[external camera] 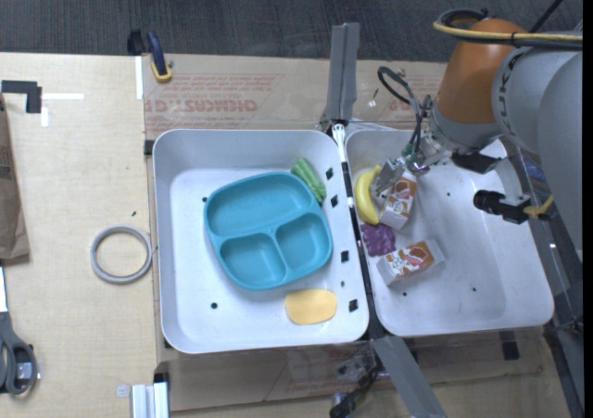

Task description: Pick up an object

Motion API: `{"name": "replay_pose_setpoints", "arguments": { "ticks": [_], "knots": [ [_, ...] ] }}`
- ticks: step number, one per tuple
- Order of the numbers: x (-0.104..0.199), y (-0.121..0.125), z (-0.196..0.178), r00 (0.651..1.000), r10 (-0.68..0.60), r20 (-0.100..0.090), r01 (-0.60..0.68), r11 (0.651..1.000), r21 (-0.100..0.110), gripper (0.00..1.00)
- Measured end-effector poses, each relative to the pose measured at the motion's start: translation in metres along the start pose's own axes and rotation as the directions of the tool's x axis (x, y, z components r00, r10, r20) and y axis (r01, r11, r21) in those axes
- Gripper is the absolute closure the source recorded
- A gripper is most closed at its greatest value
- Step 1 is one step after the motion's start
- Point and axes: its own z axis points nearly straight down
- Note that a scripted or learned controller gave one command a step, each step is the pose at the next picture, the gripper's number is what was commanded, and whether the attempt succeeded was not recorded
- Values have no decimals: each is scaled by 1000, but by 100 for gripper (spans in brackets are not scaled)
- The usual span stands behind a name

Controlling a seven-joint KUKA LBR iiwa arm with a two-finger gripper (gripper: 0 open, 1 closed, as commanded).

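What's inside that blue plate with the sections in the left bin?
The blue plate shows bare compartments with nothing in them. A green item and a yellow piece lie beside it. Whatever lies beneath the plate is covered.

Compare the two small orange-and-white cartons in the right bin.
The upper carton stands close under the pincer, beside the banana; the lower carton lies apart, nearer the bin's front. The upper one points up-down in the view; the lower lies slanted, beside the purple item. Both share orange-and-white print.

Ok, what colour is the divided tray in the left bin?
Light blue plastic divided tray, in the camera view.
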Motion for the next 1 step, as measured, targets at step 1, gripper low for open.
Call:
{"name": "replay_pose_setpoints", "arguments": {
  "ticks": [1],
  "knots": [
    [-2,0,-11,1000,4,2,-4,1000,-3,100]
  ]
}}
